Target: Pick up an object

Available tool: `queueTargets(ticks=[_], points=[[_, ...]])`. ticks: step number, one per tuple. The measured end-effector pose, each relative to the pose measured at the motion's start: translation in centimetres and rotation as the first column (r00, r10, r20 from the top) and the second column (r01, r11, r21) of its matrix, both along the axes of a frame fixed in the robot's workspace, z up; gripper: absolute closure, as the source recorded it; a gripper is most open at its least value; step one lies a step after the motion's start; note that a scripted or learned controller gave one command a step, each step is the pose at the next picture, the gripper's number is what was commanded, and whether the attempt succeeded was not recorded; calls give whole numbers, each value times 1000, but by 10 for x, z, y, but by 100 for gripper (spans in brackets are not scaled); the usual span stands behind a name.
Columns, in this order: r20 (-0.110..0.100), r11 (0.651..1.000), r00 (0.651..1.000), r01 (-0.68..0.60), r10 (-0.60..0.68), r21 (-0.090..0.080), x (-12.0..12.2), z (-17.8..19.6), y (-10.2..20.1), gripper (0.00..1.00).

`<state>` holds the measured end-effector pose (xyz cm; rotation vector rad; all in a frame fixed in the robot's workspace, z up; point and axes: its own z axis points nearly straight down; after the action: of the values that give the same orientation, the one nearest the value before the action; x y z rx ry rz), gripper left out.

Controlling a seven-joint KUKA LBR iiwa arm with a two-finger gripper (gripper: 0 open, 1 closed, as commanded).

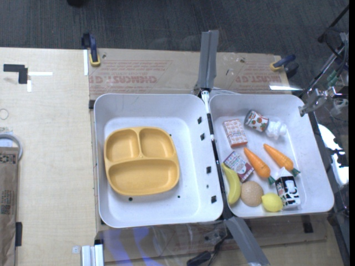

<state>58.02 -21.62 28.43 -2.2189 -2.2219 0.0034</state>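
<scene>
The right bin [310,148] holds several toy foods. A red and white carton [235,133] lies near its top left, with a small bottle [263,123] on its side beside it. Two orange carrots [257,162] [278,155] lie slanted in the middle. Below them are a small printed packet [238,165], a yellow banana [233,184], a tan round ball [251,193], a lemon [272,202] and a black and white carton [288,192]. The pieces in the lower cluster touch or nearly touch each other.
The left bin [188,121] carries a yellow divided plate [142,160]. A grey divider post [208,60] stands behind the seam between the bins. Metal fittings and cables [324,93] crowd the right bin's far right corner. Pale bench top [44,148] lies to the left.
</scene>
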Motion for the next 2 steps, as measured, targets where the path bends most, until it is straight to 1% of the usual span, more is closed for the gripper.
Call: queueTargets(ticks=[1, 2], points=[[-1, 999, 999, -52, 52, 1, -22, -126, 45, 0], [0, 997, 997, -82, 82, 1, -16, -191, 32, 0]])
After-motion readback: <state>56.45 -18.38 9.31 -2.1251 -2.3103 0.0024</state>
